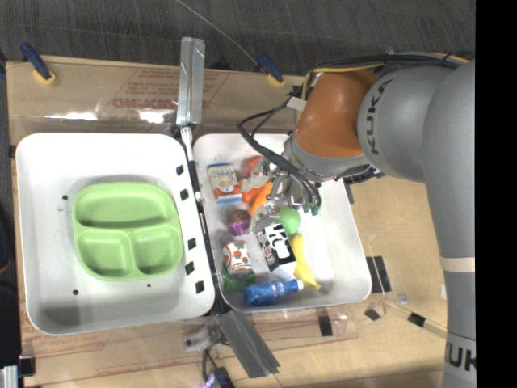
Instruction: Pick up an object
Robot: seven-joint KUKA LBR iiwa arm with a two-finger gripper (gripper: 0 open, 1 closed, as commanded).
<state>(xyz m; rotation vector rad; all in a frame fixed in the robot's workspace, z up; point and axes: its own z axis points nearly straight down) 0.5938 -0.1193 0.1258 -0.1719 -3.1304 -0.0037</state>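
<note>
Camera view, looking down on two white bins. The left bin holds a green divided tray. The right bin holds small items: a yellow banana at five o'clock, a blue bottle at six, a small carton at ten. The gripper hangs low over the bin's centre, just above the banana; whether it is open or grasping anything cannot be told.

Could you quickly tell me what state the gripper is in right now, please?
Gripper: low in the right bin among the items; state cannot be told.
</note>
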